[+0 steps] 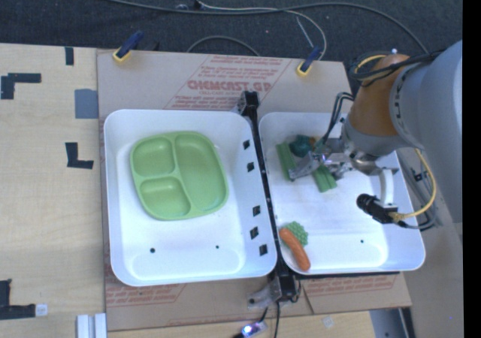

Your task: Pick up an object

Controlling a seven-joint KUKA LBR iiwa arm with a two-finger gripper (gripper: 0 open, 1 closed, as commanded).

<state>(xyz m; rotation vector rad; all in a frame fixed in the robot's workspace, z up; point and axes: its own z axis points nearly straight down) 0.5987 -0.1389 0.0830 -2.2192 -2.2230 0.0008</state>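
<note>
In the right bin [376, 250] lie a long green piece [288, 158], a dark teal round object [301, 146] and a second green piece [325, 180], bunched in the upper middle. My gripper [310, 167] reaches down among them from the right, its metal fingers [301, 170] lying across the green pieces. Whether anything sits between the fingers cannot be made out. An orange carrot with a green top [295, 245] lies at the bin's lower left corner, apart from the gripper.
A light green divided plate [179, 174] rests in the left bin [180, 261]. A black divider [259, 179] runs between the bins. The arm's orange band and grey body [391, 115] hang over the right bin's upper right. Cables run along that bin's right side.
</note>
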